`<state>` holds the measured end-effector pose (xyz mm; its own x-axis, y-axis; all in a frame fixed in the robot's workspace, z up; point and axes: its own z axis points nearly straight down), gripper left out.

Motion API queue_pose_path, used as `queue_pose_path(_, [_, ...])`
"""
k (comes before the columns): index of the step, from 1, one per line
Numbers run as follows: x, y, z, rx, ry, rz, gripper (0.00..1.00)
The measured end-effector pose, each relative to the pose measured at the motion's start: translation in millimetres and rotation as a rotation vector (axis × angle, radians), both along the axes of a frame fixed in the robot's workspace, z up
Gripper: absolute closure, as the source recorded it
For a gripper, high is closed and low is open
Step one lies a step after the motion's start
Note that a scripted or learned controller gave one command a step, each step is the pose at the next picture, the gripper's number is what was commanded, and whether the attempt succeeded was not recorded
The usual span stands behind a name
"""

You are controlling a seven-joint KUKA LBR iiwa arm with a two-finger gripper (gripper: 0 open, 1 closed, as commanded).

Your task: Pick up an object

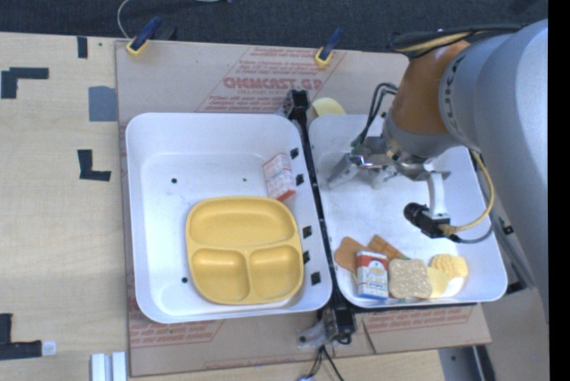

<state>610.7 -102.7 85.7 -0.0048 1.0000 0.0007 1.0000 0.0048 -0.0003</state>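
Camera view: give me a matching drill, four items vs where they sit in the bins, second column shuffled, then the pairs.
Items:
1. yellow divided plate
2. small carton
3. red and white can
4. pale yellow ridged piece

Places:
A. right bin, near right corner
B. left bin, against the divider wall, beyond the plate
C. left bin, near half of the floor
D. right bin, near edge, beside the brown cracker pieces

Pairs: 1-C, 2-B, 3-D, 4-A
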Motion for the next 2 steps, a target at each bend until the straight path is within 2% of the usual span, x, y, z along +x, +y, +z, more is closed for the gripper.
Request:
queue_pose_path(1, [33,-121,15,-0.008,-0.004,-0.011,0.0])
queue_pose_path(2, [59,-38,-1,0.0,-0.002,0.003,0.0])
